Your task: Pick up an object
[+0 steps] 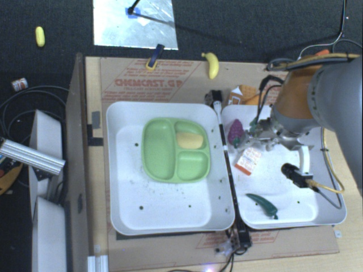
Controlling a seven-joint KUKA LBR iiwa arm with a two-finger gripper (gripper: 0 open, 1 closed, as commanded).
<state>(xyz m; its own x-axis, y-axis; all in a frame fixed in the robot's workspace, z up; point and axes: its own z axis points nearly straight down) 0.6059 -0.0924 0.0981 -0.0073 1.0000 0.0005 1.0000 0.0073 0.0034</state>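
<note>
Camera view from above shows two white bins side by side on a cardboard-covered bench. Left bin [127, 208] holds a green divided plate [174, 150] with a yellow object [190, 140] in its upper right compartment. Right bin [317, 211] holds a purple object [235, 130] near its upper left corner, a small white and orange packet [248, 160] just below that, and a green pepper-like object [262, 203] near the front. Grey arm's gripper [262, 134] hangs over the right bin, just beside the purple object and the packet; whether it grips anything cannot be told. A banana [212, 64] lies on the cardboard behind the bins.
</note>
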